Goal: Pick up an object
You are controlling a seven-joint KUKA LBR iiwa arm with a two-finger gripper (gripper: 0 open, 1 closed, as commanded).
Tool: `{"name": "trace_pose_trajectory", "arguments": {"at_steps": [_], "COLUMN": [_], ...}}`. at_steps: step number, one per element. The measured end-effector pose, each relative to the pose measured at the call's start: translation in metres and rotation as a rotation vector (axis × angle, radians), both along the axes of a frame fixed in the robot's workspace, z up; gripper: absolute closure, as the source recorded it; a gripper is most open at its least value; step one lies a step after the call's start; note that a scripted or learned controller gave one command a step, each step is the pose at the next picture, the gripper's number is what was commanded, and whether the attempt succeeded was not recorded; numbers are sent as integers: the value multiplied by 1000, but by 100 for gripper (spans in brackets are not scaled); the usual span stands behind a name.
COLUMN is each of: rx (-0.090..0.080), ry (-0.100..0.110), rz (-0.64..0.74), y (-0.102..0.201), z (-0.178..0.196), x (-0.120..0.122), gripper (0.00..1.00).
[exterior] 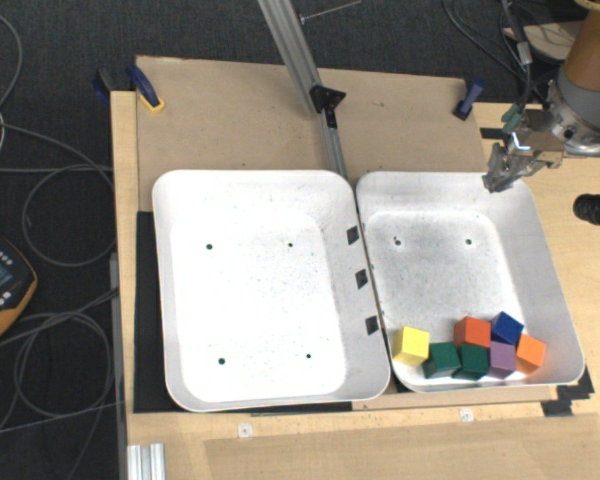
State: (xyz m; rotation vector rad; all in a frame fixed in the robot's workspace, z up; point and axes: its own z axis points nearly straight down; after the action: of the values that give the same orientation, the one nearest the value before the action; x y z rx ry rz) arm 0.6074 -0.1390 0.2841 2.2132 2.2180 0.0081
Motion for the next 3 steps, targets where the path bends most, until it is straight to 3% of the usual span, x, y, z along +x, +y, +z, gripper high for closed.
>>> {"name": "trace_pose_trajectory", "arguments": {"at_steps": [2,3], "rx": [5,5], "ry": [11,13], "rz": [4,5], "y": [104,162], "z": [0,-25], "x": [-10,-14], "gripper": [100,100]}}
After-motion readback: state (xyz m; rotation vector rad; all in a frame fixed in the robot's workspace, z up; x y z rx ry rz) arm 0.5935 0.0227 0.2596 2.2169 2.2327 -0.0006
